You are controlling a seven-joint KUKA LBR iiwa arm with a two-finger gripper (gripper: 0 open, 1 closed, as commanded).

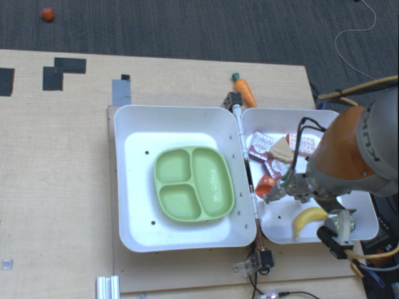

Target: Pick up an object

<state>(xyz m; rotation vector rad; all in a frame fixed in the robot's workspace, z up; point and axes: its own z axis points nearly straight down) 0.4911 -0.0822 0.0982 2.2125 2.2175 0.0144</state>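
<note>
My gripper (278, 190) hangs low over the left part of the right bin (368, 229), below the arm's orange band. It is right beside a small red object (265, 183), touching or nearly so. A yellow banana (307, 220) lies just below and to the right of the gripper. Above it sit purple-and-white packets (262, 146), a tan wedge (282, 152) and a red-and-white packet (303, 143), partly hidden by the arm. I see nothing lifted.
The left bin (134, 167) holds a green divided plate (193, 184). An orange carrot (245, 92) lies on the bench above the bins. Cables and a clamp (259, 261) sit at the front edge between the bins.
</note>
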